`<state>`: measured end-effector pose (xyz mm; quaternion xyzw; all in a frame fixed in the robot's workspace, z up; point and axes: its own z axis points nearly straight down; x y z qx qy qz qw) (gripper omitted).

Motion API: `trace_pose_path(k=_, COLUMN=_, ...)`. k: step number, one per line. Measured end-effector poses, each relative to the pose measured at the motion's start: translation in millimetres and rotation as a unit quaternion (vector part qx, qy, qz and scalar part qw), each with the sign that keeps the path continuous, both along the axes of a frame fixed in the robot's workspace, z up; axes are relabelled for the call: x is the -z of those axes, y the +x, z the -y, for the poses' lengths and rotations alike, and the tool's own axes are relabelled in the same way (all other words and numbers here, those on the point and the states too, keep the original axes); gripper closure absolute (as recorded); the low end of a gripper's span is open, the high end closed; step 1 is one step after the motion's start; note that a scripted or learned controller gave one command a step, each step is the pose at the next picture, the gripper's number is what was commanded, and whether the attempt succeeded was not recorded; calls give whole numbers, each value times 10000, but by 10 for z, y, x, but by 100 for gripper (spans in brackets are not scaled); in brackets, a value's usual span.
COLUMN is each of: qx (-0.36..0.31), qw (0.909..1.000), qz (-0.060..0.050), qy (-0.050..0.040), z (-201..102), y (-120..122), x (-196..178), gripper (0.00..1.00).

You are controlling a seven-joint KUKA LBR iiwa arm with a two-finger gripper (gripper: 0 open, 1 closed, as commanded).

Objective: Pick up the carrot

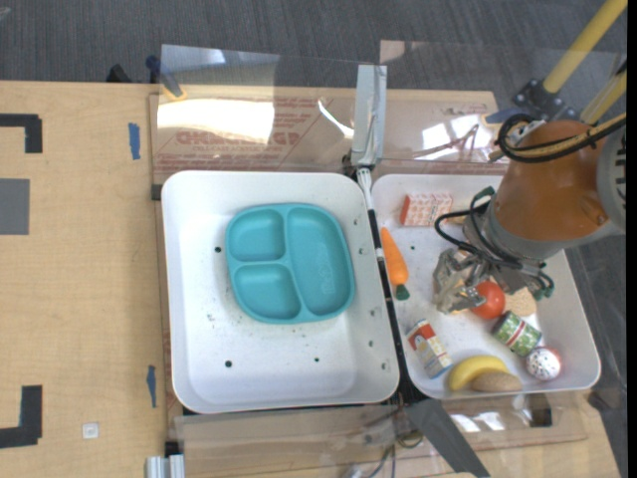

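Observation:
The carrot (394,258), orange with a green stem end, lies along the left wall of the right bin (579,319). My gripper (456,285) hangs low in the middle of that bin, to the right of the carrot and apart from it. It sits just left of a red tomato (489,300). Nothing shows between its tips.
A teal divided plate (290,263) rests in the left bin (199,307). The right bin also holds a red-and-white box (426,209), a small carton (430,346), a banana (478,371), a green can (517,332) and a white ball (543,363).

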<state>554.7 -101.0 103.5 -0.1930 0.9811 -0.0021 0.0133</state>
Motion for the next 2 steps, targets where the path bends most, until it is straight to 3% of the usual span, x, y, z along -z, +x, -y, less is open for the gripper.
trace_pose_path(k=1, qx=-1, qw=10000, qz=-9, qy=0, z=-1, y=-5, x=8, gripper=0)
trace_pose_path(k=2, qx=-238, qw=9997, qz=-75, qy=-22, z=-70, y=-76, x=130, gripper=0)
